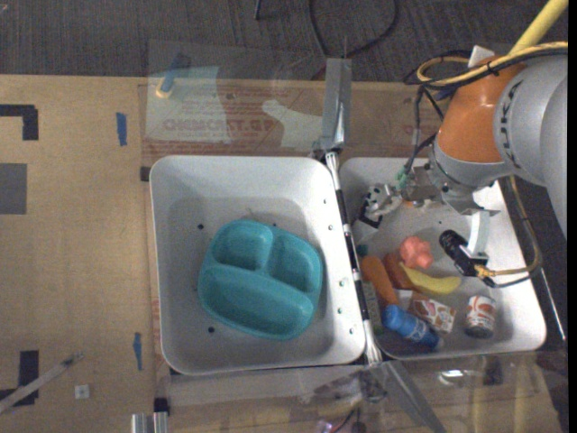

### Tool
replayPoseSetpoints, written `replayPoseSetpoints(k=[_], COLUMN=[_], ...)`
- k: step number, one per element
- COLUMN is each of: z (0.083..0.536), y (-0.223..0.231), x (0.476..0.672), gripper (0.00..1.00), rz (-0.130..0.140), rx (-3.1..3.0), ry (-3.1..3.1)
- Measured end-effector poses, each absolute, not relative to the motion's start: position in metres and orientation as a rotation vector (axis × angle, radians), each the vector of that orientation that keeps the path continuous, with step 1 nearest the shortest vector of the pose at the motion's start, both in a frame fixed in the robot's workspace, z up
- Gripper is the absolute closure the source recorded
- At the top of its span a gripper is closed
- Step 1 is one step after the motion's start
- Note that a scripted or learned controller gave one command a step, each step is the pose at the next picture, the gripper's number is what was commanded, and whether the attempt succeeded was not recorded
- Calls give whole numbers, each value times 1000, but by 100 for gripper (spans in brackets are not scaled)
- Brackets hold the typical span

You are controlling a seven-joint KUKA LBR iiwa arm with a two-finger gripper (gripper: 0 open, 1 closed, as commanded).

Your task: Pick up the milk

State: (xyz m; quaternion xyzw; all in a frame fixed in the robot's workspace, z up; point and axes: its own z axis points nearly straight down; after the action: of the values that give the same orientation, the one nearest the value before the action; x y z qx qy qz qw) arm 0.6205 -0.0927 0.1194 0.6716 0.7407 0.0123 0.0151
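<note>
The milk (434, 314), a small white carton with red print, lies on its side near the front of the right bin (527, 327). It rests between a blue bottle (408, 325) and a red-and-white can (480, 315). My gripper (377, 202) hangs over the back left corner of the same bin, close to the wall that divides the two bins. It is well behind the milk and apart from it, with nothing seen held in it.
An orange carrot (379, 279), a pink piece (416, 251) and a yellow banana (432, 282) lie between the gripper and the milk. In the left bin (180, 197) sits a teal divided plate (261, 278).
</note>
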Motion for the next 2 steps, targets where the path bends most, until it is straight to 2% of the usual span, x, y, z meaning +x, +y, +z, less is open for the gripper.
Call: replayPoseSetpoints(k=[1, 2], z=[89, 96], y=[-106, -131], x=[553, 603], gripper=[0, 0], rz=[8, 2], rx=[2116, 2128], ry=[2310, 2308])
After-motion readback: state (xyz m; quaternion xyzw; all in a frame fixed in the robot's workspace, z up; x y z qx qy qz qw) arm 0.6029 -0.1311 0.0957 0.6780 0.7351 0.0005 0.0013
